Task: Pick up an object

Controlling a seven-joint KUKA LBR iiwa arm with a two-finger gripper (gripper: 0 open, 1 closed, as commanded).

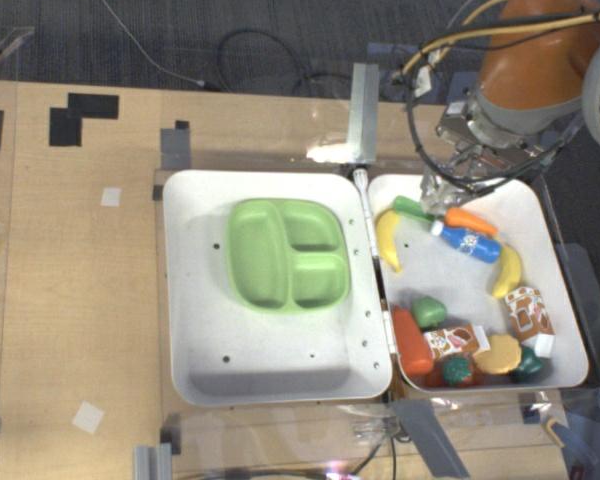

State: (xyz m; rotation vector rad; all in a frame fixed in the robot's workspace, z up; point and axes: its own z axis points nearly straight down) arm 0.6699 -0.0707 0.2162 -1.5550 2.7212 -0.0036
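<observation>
The right bin (550,230) holds several toy foods. Near its far left lie a yellow banana (388,240), a green piece (410,207), an orange carrot (471,220) and a blue bottle (476,244). My gripper (440,194) hangs from the orange-banded wrist over the bin's far edge, just above the spot where the green piece and the carrot meet. Nothing is visibly lifted off the bin floor. The wrist and its cables hide the gripper's upper part.
A green divided plate (285,253) lies in the left bin (195,298). The right bin's near half holds a second banana (507,271), a green vegetable (428,311), a red piece (412,340), small cartons (528,313) and a bun (497,353). A metal post (363,113) stands behind the bins.
</observation>
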